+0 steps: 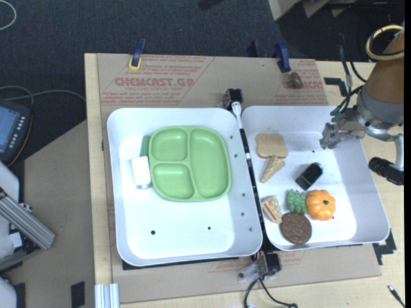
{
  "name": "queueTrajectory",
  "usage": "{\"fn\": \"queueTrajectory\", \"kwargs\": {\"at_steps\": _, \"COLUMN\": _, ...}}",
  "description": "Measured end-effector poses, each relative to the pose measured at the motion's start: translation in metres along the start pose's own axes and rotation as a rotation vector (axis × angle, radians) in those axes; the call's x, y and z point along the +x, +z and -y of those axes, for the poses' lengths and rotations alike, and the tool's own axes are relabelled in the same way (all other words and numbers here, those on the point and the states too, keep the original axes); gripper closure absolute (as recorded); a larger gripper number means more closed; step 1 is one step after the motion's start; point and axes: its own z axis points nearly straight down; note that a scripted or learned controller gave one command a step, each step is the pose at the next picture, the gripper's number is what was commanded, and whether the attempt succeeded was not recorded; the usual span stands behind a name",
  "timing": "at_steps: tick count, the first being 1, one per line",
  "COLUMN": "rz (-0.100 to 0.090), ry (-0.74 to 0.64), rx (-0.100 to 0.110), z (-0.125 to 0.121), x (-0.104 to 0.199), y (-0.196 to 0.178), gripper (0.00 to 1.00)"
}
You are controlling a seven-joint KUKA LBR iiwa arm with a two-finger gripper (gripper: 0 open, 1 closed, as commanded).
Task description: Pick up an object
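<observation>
White plastic is walling two bins on the tabletop, and that is keeping the loose pieces from sliding out of the arm's reach. In the camera view, the jaws are hanging over the upper right part of the right bin, angled down toward its floor; whether they are spread or pressed together I cannot tell, and nothing is showing between them.

The pickable things are lying in that same bin, all below and to the left of the jaws:

- Nearest is the black block, lying alone, which probably makes it the easiest target.
- The toast and the wedge are sitting further left.
- The pumpkin, broccoli, cookie and sandwich are crowding together lowest, touching or nearly so.

Well to the left, the left bin is carrying a green tray with a white block beside it.
</observation>
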Motion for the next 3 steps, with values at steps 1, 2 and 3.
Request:
{"fn": "queueTrajectory", "kwargs": {"at_steps": 1, "rz": 0.002, "ry": 0.001, "rx": -0.002, "z": -0.004, "x": -0.006, "y": -0.063, "gripper": 1.0}}
{"fn": "queueTrajectory", "kwargs": {"at_steps": 2, "rz": 0.0, "ry": 0.001, "rx": 0.001, "z": -0.005, "x": -0.006, "y": -0.083, "gripper": 1.0}}
{"fn": "queueTrajectory", "kwargs": {"at_steps": 3, "rz": -0.003, "ry": -0.004, "rx": 0.003, "z": -0.012, "x": 0.047, "y": -0.092, "gripper": 1.0}}
